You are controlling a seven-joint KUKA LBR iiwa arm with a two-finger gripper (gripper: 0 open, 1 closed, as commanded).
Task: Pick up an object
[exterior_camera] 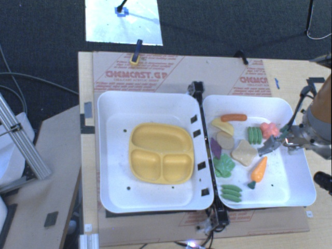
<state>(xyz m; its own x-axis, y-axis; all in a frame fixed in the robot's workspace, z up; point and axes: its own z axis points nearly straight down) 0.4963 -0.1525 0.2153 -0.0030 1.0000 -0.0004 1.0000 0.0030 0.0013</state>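
Two shallow white bins sit side by side on the bench: the left bin [111, 139] carries a yellow three-compartment plastic tray [161, 153] near its centre, and the right bin [298, 183] carries the toy foods. Along the right bin's far edge lies a red-orange sausage [233, 117], with a yellow wedge [222, 126] and a pale round piece [225, 139] just nearer. Against its left wall lie a purple piece [215, 148], a green leafy piece [224, 165] and, at the near-left corner, a green pea pod [231, 192]. Toward the middle lie a ribbed green piece [254, 135], a beige slice [244, 153] and an orange carrot [259, 169]. A pink piece [269, 129] lies beside the gripper [270, 146], which hangs over the right half of this bin; whether it is spread or closed cannot be told, and nothing is seen in its grasp.
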